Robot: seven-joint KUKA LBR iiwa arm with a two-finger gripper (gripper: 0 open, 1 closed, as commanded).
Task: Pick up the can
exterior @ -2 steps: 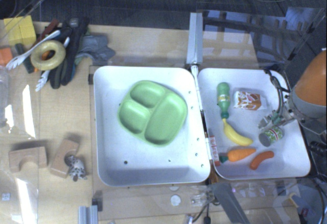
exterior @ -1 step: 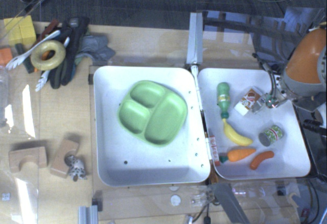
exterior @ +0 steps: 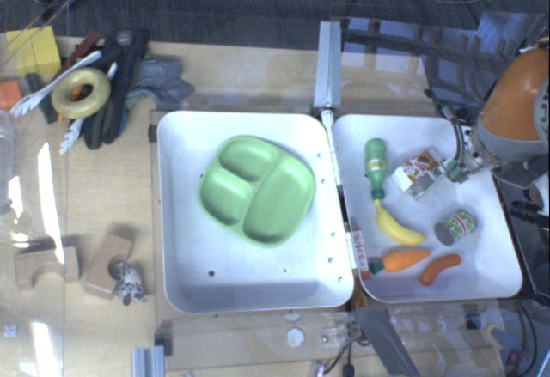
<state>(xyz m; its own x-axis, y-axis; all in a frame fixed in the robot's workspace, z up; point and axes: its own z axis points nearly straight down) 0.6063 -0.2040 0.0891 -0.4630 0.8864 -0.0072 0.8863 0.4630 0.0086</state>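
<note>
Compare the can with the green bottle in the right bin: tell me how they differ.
The can is short and stubby, while the green bottle is long and slim. The can has a grey end and a green-patterned side; the bottle is green with a yellow label. The can sits toward the bin's right side, near the sausage; the bottle lies along the left side, above the banana. Both lie on their sides in the right bin.

We see two white bins side by side on a wooden worktop. The left bin holds a green divided plate. In the right bin, a green bottle lies just above a banana; below the banana lie a carrot and an orange sausage. A small carton sits right of the bottle.
</note>
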